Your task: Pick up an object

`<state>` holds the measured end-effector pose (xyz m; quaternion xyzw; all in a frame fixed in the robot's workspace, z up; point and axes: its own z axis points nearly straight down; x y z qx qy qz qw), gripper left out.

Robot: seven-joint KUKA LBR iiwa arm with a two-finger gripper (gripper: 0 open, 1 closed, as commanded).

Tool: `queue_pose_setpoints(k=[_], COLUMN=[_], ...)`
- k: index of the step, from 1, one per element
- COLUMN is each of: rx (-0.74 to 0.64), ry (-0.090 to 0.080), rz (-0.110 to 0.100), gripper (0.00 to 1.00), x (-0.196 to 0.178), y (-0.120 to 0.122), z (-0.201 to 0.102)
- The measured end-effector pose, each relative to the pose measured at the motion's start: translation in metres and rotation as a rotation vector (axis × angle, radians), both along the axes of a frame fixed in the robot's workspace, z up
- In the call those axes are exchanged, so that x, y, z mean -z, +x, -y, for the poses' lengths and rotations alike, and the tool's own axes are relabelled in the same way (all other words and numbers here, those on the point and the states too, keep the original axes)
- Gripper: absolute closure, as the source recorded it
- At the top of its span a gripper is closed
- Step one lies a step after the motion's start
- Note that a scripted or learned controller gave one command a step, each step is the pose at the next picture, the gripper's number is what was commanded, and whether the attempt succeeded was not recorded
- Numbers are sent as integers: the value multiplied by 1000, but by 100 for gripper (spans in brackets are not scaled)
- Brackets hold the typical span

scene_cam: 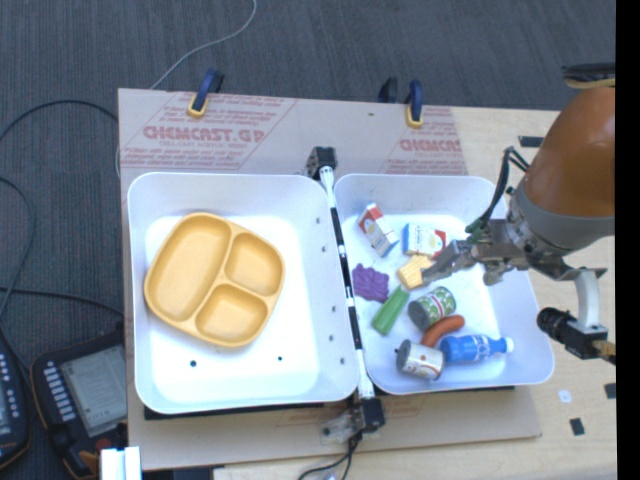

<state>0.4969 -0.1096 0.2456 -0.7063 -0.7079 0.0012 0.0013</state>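
A: where's the gripper [447,258] at?

B: low over the right bin [520,368], tips beside the yellow block [411,272]; honestly can't tell how they're set; green can [432,305] sits just below it, blue bottle [474,348] nearer the front.

A: left bin [140,368]?

B: holds the yellow divided plate [214,278].

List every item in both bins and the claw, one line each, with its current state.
Yellow divided plate: flat in the left bin.
Blue bottle: lying on its side.
Green can: tipped over.
Silver can: on its side.
Green cylinder: lying flat.
Purple grapes: resting flat.
Claw: low over the right bin.
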Motion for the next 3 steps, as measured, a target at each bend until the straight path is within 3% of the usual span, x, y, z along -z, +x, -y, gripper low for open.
queue_pose_setpoints(k=[1,2,3], rx=[1,0,-1], ry=[1,-1,0], rz=[-2,6,8], gripper=[0,0,100], x=[102,159,151], y=[46,117,118], z=[34,-7,-8])
